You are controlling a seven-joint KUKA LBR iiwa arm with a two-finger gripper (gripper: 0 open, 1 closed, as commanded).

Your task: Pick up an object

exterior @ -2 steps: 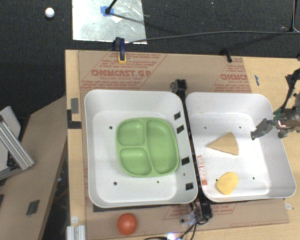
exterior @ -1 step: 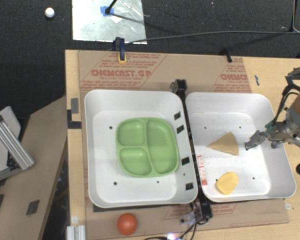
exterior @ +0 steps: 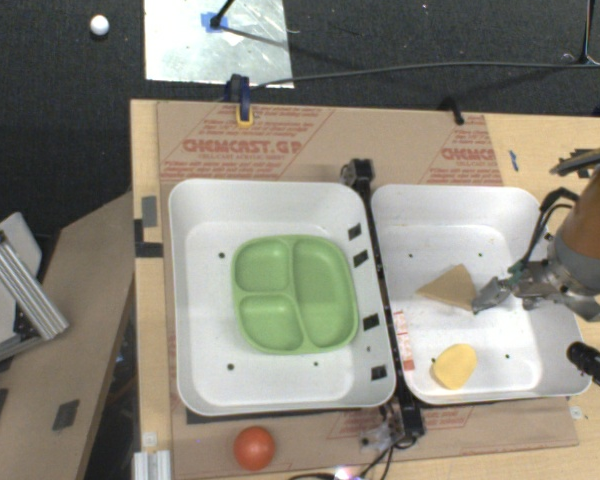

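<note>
Orange ball (exterior: 254, 447) sits on the counter's (exterior: 480, 430) front edge. Right bin (exterior: 450, 203) holds a yellow piece (exterior: 455, 365) and a tan wedge (exterior: 450, 288); the end effector (exterior: 492, 296) touches the wedge, grip unclear. Left bin (exterior: 195, 298) holds a green divided plate (exterior: 294, 294).

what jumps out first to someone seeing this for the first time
A green divided plate sits in the middle of the left bin. In the right bin the tool is down beside a tan wedge, with a yellow lump nearer the front. An orange-red ball lies on the bench in front of the left bin.
</note>
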